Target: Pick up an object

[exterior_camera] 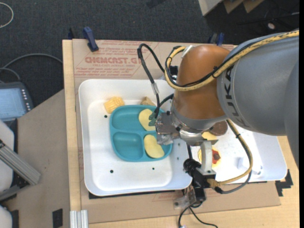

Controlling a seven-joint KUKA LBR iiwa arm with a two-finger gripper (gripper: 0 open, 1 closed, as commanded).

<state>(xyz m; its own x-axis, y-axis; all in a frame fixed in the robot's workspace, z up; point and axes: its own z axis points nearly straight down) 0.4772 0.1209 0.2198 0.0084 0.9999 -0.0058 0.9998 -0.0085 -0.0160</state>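
A teal divided plate (124, 139) lies in the left white bin (95, 141). Two pale yellow pieces rest at the plate's right side, one (144, 118) near its upper edge and one (153, 147) at its lower right corner. My gripper (160, 130) hangs between these two pieces, over the plate's right edge, under the arm's orange wrist band (199, 80). A yellow corn-like piece (114, 103) and a small tan piece (148, 101) sit on the bin floor just beyond the plate. The arm hides whatever lies directly under the wrist.
The right bin (268, 160) holds a yellow and red item (212, 156), a small white item (240, 163) and a brown item (220, 128) partly under the arm. Cables (204, 175) hang over the divider between the bins. The bench's front edge is near.
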